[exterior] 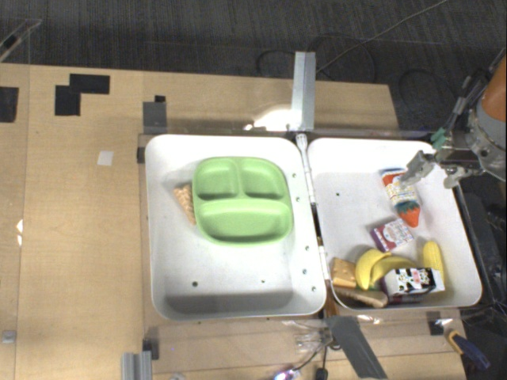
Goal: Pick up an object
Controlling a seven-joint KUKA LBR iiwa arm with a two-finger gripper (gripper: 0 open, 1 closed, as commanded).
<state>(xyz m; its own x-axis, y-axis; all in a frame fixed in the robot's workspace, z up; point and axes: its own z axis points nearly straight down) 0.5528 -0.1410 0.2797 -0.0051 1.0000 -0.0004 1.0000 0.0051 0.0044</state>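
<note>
**A:** What can be picked up, and where is it?

**B:** Everything loose sits in the right bin (341, 212). Nearest the arm is a red-and-white carton (400, 199) with an orange shape printed low on it, lying along the bin's right side. Just below it is a small purple-and-white box (390, 234), tilted.

**A:** And the front corner?

**B:** A cluster there: a yellow banana (374, 265) curving over a tan slice of bread (344, 274), a black-and-white cow-print carton (414, 282) touching the banana's right end, and a small yellow piece (432, 254) just above that carton.

**A:** Where is the gripper?

**B:** The gripper (418, 169) hangs over the right bin's upper right corner, its tip just above the red-and-white carton. Nothing shows between its fingers, and I cannot tell whether they are spread or closed.

**A:** The other bin?

**B:** The left bin (182, 283) holds a green divided tray (241, 199) with three compartments, and a tan cracker-like piece (184, 203) tucked at the tray's left edge. Both bins rest on the wooden bench (71, 236).
</note>
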